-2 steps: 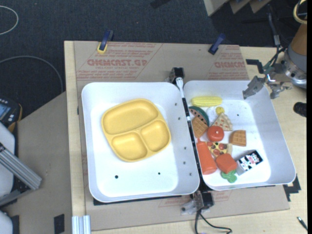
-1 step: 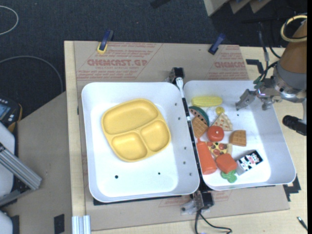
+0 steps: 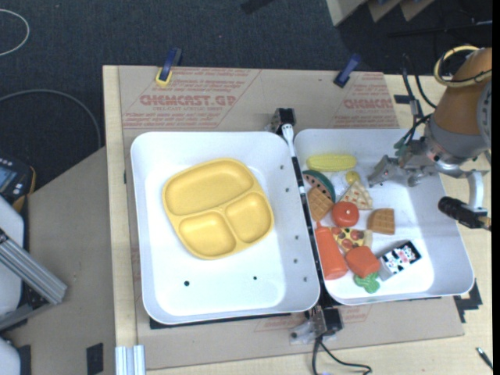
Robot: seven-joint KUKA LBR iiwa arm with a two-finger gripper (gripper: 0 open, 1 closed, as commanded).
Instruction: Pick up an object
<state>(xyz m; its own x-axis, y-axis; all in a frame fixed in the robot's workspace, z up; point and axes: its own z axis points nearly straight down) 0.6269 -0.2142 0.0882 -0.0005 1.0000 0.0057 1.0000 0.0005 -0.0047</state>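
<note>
While the left bin (image 3: 148, 209) carries just a yellow divided plate (image 3: 216, 207) lying with its long axis from ten to four o'clock, the pickable things all crowd the near-left part of the right bin (image 3: 449, 241). Reading across that bin from its left wall: an orange carrot-like piece (image 3: 329, 252) lies lengthwise from twelve to six o'clock, a corn cob (image 3: 331, 162) lies crosswise from nine to three at the top of the pile, a red tomato (image 3: 346, 214) sits in the middle, a waffle-like square (image 3: 382, 221) is just beside it at three o'clock, and a black-and-white block (image 3: 401, 257) rests at the pile's four o'clock edge. Farther right, the gripper (image 3: 391, 170) hangs over the bin's upper half with its fingers spread apart and nothing between them. From it the tomato lies at about seven o'clock and the corn at nine, both near; the corn looks the closer target. I judge a short leftward reach would serve, with the fingers straddling the cob's short width.
</note>
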